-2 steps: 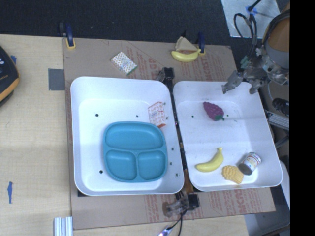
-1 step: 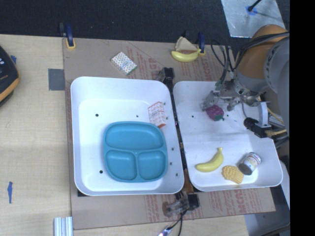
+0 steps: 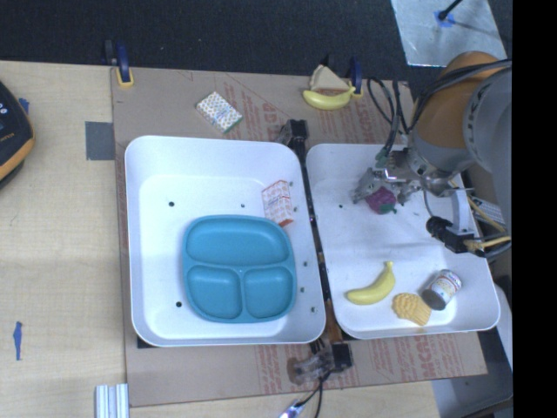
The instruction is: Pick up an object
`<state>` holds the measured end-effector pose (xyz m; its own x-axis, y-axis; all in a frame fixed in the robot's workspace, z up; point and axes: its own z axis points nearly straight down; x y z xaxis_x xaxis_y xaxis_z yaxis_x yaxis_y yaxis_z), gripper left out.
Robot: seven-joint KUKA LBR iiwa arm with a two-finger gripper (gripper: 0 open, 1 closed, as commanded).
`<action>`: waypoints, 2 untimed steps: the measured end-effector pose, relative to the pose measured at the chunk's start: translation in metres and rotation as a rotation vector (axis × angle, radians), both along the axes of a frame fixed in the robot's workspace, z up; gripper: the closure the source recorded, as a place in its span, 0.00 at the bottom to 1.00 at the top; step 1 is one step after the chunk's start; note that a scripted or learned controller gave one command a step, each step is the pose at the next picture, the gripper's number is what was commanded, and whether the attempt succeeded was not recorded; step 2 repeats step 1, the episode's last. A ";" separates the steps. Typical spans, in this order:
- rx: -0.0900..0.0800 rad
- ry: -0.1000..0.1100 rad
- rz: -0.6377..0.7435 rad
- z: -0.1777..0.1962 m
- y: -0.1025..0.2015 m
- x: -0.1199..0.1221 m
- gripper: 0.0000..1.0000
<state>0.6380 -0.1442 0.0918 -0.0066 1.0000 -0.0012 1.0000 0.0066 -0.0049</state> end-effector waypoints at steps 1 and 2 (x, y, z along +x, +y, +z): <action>-0.001 0.001 0.002 0.010 -0.001 0.000 1.00; -0.001 0.001 0.002 0.010 -0.001 0.000 1.00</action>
